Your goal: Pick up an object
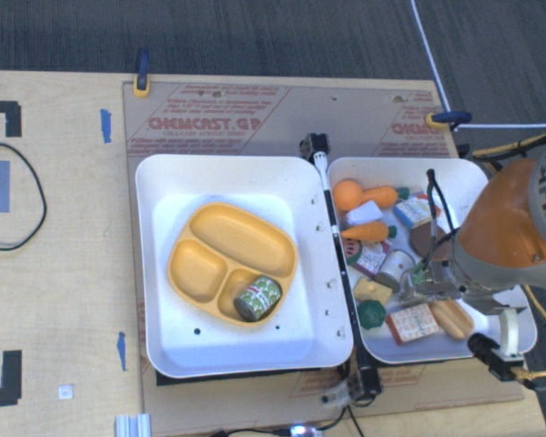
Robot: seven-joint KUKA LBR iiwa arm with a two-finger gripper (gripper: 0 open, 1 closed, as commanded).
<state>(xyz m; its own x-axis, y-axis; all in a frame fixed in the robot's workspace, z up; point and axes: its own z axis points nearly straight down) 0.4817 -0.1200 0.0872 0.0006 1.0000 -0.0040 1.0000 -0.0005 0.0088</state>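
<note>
The right white bin [478, 176] holds a heap of toy food: an orange ball [348, 194], two carrots [366, 232], a blue and white carton [409, 212], a yellow wedge [373, 289], a green piece [371, 313], a printed box [411, 322] and a tan bread roll [452, 319]. My gripper [419, 277] is down in the middle of this bin, just above the printed box and beside the roll. The orange wrist band [500, 221] hides much of the gripper and the bin's right part.
In the left white bin [159, 244] lies a yellow divided plate [232, 235], and a small green-labelled can [257, 298] rests in its lower right compartment. A black divider bar [332, 235] separates the bins. A white cable [432, 44] runs across the back.
</note>
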